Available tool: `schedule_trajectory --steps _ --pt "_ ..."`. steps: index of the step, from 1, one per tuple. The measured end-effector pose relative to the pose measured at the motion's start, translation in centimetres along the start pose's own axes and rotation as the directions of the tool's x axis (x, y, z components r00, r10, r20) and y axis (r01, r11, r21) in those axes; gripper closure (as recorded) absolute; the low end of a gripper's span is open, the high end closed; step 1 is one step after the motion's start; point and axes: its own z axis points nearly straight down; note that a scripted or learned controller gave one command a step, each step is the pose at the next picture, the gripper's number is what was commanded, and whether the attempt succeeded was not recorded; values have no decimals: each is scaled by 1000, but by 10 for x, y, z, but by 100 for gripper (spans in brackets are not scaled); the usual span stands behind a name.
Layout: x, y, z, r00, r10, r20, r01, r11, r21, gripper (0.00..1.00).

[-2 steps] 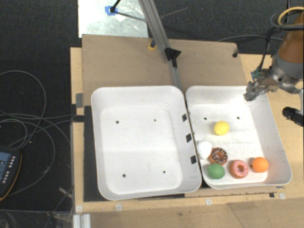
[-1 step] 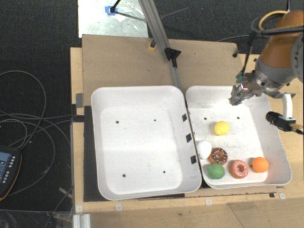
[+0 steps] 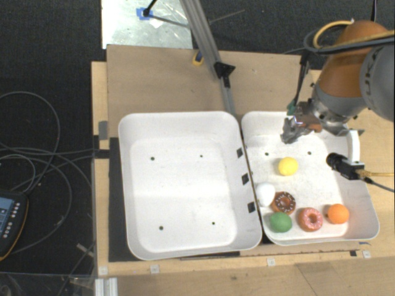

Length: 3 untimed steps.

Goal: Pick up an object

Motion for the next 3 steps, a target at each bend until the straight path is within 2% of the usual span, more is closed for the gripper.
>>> schedule_trajectory --steps 1,2,3 --pt "49 -14 -18 1000 -1 0 1 1000 -1 100" --pt "102 -28 -12 1000 -1 0 1 1000 1 100" --pt "154 -45 -32 1000 -2 -1 2 1000 -2 100"
